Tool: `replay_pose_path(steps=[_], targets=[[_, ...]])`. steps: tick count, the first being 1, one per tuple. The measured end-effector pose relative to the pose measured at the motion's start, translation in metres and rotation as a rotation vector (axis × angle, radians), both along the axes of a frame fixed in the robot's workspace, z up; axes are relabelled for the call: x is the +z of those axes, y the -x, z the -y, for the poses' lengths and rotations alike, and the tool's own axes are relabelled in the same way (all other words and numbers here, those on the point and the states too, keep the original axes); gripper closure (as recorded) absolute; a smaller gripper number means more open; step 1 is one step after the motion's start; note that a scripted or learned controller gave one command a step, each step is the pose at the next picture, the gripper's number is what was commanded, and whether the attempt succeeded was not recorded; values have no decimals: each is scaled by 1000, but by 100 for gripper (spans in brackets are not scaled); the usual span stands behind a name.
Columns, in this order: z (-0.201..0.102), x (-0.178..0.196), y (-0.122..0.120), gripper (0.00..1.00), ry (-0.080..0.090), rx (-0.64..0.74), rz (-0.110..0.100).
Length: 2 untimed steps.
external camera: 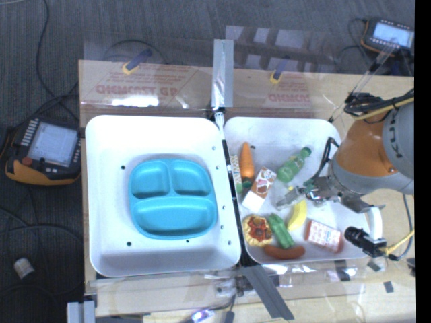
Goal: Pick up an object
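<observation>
The claw [296, 195] is down in the right-hand shallow white bin [269, 130], tips just above the yellow plastic banana [297, 215] and beside the green plastic bottle [293, 165]. Open or closed? Too blurred, I cannot tell. The sky-blue divided tray [174, 197] sits in the left white bin [108, 140].

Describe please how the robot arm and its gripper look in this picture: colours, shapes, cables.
The arm is rounded and grey, with a wide orange band above the wrist. Black and yellow cables run along it. The gripper is a small piece of grey metal on a dark mount; its details are too small to tell.
</observation>
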<state>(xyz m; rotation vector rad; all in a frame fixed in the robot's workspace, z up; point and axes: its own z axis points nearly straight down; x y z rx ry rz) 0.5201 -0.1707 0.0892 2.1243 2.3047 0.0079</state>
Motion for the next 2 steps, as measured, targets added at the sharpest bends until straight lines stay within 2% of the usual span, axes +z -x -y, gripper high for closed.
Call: replay_pose_path(steps=[1, 2], targets=[[-1, 10, -2, 100, -2, 0, 5], [-25, 24, 30, 100, -5, -229, -14]])
